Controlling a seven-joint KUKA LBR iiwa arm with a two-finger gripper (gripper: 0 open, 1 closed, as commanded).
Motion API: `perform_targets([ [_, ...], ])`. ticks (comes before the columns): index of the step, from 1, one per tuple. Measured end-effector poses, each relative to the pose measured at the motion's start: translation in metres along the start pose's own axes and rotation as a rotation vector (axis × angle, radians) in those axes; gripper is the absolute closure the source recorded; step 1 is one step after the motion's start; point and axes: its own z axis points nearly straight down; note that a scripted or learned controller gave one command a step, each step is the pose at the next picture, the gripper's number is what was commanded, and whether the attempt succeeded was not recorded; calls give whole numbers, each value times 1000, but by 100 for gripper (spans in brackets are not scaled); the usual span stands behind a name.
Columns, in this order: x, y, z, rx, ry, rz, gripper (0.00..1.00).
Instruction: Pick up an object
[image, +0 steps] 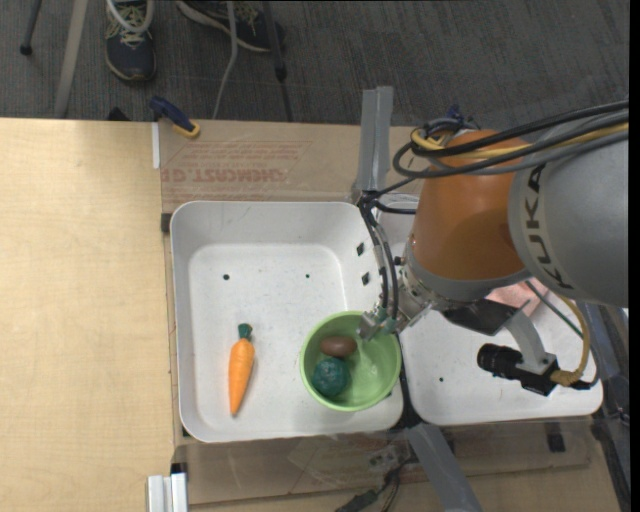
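Observation:
A green bowl (372, 380) sits in the near right corner of the left bin (200, 300). Inside it lie a brown, egg-shaped object (338, 347) and a dark teal, lumpy object (331, 375). An orange toy carrot (240, 370) with a green top lies on the left bin's floor, to the left of the bowl. The arm's orange band and wrist (465, 225) hang over the wall between the two bins. My gripper (378, 322) reaches down at the bowl's upper right rim, just right of the brown object. Its tips are small and partly hidden by the wrist.
The right bin (450, 390) lies mostly under the arm, with a black fitting (512, 365) and cables over it. A cardboard sheet (240, 165) lies behind the bins. Wooden bench top (80, 300) extends left. A grey metal post (375, 140) stands behind the bins.

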Motion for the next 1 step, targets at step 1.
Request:
perform_targets([
  [1, 48, 56, 132, -7, 0, -120, 100],
])
